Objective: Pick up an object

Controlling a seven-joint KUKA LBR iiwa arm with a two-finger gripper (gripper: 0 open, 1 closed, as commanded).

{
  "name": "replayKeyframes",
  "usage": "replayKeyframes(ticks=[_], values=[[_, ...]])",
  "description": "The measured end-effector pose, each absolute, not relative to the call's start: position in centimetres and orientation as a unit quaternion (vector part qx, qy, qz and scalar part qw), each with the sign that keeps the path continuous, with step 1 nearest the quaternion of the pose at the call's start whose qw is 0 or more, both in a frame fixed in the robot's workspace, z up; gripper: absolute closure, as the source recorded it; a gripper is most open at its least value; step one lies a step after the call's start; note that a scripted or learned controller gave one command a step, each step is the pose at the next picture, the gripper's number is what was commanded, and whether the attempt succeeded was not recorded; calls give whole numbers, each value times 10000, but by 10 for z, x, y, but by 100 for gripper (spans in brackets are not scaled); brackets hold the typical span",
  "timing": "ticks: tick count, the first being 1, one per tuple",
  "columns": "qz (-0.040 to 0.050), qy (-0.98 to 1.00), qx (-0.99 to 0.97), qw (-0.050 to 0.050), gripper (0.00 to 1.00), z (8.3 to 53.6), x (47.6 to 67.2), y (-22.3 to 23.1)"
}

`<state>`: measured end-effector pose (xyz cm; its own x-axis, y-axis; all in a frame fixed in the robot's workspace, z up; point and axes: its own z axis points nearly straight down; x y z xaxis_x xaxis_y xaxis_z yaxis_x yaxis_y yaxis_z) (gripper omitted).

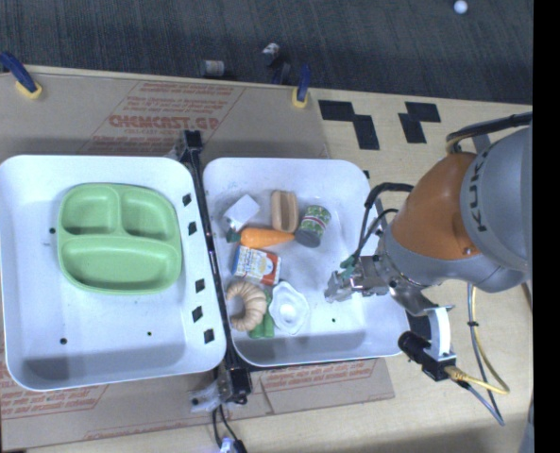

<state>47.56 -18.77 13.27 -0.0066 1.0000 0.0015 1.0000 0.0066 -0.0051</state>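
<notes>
Camera view looks down on two white bins on the bench. The left bin (15,253) holds a green tray (119,237) with three parts. The right bin (355,343) holds a pile of small toy foods, all toward its left side.

The arm (459,220) comes in from the right of the frame. Its jaws (341,286) hang low over the bare right part of the right bin, near the rim. They are small and blurry, so I cannot tell how they stand. Nothing can be seen between them.

The things to pick sit to the left of the jaws. There is an orange carrot (265,238), a tan hot dog bun (282,210) just above it, and a small green can (312,225) beside the bun. A little box (257,264) lies under the carrot. Lower down are a twisty bread roll (246,302) and a white cup shape (288,307), which is the nearest to the jaws.

These toys look light and hard, likely plastic. The can is round and smooth, so it may slip or roll; a grip across its sides looks best. The carrot is long and thin, so taking it across the middle seems easiest. The things touch each other, so one may get pushed when another is grabbed.
</notes>
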Motion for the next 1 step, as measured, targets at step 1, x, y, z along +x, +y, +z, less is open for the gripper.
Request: replayKeyframes(ticks=[1], values=[[6,-7099,-7043,0,100,92,528,-206]])
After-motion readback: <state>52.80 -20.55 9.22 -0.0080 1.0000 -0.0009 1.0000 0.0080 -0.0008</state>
